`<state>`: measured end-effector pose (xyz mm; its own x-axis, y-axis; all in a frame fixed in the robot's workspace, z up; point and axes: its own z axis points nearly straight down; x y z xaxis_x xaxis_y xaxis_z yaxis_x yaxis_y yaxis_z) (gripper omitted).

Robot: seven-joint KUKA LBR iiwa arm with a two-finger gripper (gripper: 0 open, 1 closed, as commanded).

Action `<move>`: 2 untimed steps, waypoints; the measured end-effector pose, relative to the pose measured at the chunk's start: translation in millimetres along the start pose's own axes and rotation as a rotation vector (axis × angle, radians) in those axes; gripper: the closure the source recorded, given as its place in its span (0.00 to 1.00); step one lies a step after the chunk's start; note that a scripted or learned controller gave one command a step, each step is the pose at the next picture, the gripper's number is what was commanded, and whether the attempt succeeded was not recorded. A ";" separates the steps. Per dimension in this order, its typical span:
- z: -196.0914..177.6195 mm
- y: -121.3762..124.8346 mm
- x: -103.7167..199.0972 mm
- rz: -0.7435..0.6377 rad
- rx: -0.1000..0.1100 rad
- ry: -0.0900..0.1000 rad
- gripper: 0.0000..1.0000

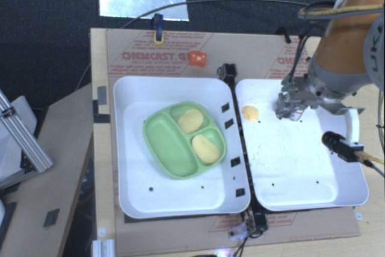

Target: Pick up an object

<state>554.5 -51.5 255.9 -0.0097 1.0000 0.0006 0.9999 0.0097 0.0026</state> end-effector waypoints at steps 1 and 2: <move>11.6 26.4 40.1 0.001 0.000 0.001 1.00; 8.3 48.7 92.8 0.000 -0.001 0.002 1.00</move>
<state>602.3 41.8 247.8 -0.0101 0.9999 0.0021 0.9999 0.0101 0.0040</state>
